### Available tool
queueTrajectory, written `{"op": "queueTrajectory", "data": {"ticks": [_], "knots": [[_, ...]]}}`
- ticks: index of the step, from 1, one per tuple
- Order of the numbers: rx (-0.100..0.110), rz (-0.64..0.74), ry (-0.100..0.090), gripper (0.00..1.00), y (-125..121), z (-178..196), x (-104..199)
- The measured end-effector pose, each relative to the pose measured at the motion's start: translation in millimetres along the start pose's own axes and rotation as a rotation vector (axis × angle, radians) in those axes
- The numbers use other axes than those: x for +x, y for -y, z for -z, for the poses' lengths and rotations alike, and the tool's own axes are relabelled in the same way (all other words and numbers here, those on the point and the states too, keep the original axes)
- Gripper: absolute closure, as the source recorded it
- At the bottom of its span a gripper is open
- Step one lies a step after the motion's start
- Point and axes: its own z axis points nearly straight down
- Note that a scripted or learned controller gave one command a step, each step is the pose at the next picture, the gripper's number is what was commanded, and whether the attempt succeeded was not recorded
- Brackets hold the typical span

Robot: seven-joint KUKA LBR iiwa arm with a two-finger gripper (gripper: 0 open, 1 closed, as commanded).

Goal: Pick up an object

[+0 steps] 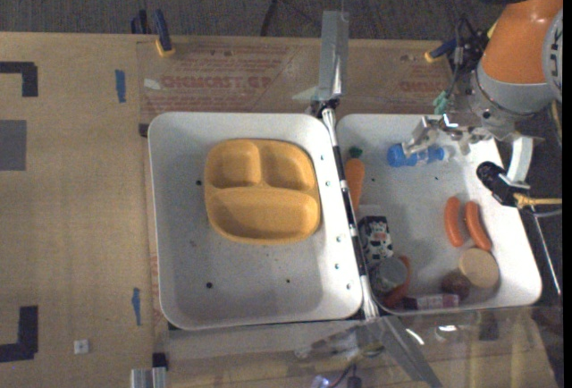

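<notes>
My gripper (440,139) hangs over the far part of the right bin (523,274), under the grey wrist with the orange band. A small blue object (402,155) lies on the bin floor directly beneath and just left of it; its right end is partly covered by the gripper. I cannot tell whether they touch. Other items in this bin are an orange carrot (355,180) along the left wall, a black-and-white cow-patterned item (376,240), two orange sausages (467,223) and a tan round piece (478,268).
The left bin (179,279) holds a yellow divided plate (262,189). A metal divider (332,64) runs between the bins. A grey cup (391,274) and a dark item (454,285) crowd the right bin's near edge. Cables hang at the right.
</notes>
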Motion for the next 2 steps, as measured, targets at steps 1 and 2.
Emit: {"op": "queueTrajectory", "data": {"ticks": [1,2], "knots": [[-0.005,0.035,0.002,0.00,-23.6,-103.0,-4.8],[0.003,0.036,0.000,1.00,-22.5,-93.9,-4.3]]}}
